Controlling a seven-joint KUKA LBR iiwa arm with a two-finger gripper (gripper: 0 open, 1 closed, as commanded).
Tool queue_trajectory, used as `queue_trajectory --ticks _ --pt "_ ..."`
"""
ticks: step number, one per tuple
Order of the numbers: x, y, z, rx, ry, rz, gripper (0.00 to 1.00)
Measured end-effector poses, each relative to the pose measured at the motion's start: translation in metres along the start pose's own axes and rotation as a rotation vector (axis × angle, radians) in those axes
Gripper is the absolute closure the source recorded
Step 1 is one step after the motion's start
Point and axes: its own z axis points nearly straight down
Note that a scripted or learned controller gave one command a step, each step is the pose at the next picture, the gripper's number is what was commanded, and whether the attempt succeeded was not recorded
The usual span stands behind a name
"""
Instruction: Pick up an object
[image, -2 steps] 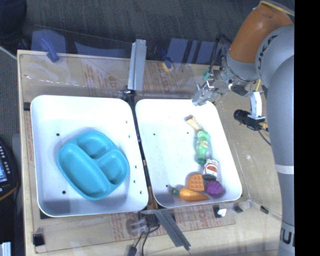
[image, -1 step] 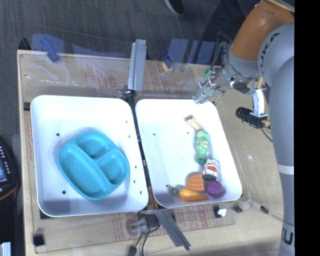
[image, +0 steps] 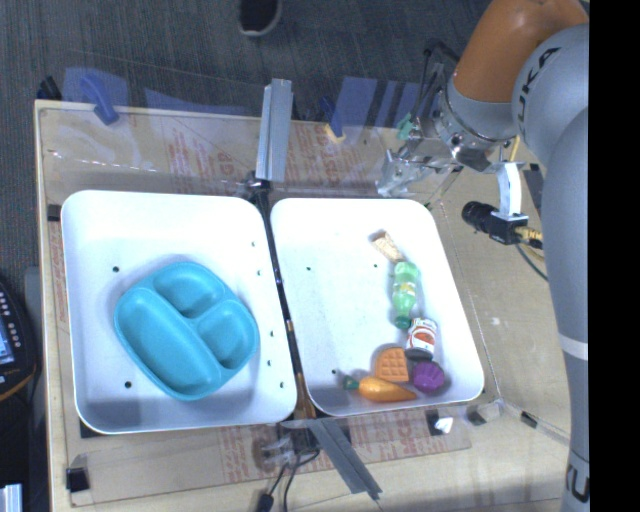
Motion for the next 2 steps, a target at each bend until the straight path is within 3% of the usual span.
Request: queue_trajectory --ticks 1,2 --pt "0.071 -0.091 0.028 0.005 0.001 0.0 1.0" --pt "-0.02 -0.089 0.034 0.002 0.0 0.004 1.0"
